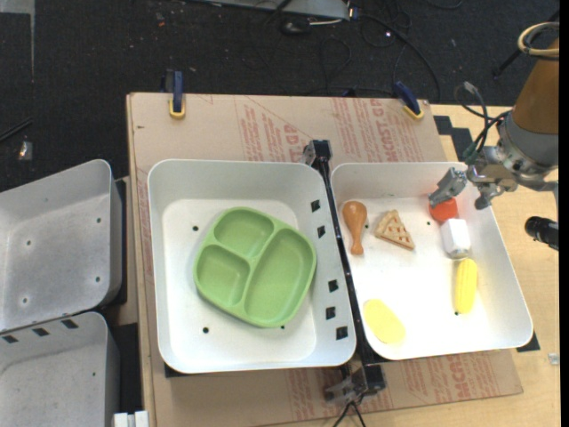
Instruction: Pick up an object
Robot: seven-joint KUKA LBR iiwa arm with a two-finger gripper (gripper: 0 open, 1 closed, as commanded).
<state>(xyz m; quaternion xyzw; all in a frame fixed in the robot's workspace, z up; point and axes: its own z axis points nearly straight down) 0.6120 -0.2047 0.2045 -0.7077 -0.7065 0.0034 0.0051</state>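
Observation:
The right bin holds several small items: a brown drumstick, a tan waffle wedge, an orange-red piece, a white block, a yellow corn cob and a flat yellow oval. My gripper hangs at the bin's far right corner, open, with its fingers spread apart. Its left finger sits just above the orange-red piece. Nothing shows between the fingers.
In the left bin lies a green divided plate. A black divider with clips runs between the bins. White lids lie off to the left of the bench. Cables hang by the arm at the right.

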